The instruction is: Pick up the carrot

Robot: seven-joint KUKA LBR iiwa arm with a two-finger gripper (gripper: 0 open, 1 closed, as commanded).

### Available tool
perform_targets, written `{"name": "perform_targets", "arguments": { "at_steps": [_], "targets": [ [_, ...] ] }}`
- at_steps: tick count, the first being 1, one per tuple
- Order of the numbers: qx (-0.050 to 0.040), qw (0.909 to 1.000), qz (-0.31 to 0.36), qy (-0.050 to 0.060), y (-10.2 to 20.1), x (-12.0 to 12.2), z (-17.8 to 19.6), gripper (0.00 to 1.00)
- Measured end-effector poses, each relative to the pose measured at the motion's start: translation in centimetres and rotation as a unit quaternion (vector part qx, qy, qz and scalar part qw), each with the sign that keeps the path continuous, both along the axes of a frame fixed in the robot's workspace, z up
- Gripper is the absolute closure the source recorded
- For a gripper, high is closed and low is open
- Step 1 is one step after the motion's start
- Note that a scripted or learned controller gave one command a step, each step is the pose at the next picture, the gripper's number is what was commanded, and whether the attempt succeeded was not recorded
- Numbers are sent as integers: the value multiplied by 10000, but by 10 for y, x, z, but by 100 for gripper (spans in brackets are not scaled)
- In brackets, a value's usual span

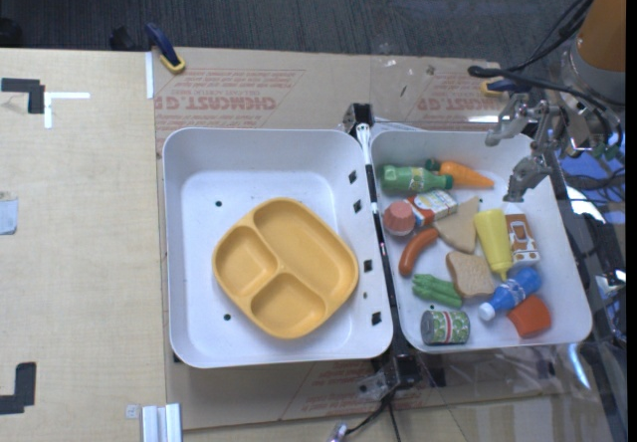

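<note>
In the right bin [569,261], the carrot [466,173] lies at the far side, just beside the green bottle [410,176]. It looks like a light, stiff, smooth plastic toy, so its thick middle is probably the best hold. The gripper [526,159] hangs near the carrot, jaws apart, holding nothing.

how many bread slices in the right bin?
2. One bread slice lies mid-bin beside the yellow bottle; the other sits below it, near the blue bottle. More could be hidden under other items.
</note>
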State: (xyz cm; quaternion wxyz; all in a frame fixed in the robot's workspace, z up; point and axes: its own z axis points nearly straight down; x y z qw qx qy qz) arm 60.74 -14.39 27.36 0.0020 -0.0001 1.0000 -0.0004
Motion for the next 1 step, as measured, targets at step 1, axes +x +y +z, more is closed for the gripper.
{"name": "perform_targets", "arguments": {
  "at_steps": [1],
  "targets": [
    [-2, 9999, 140, -6, -43, 53, -71, 0]
  ]
}}
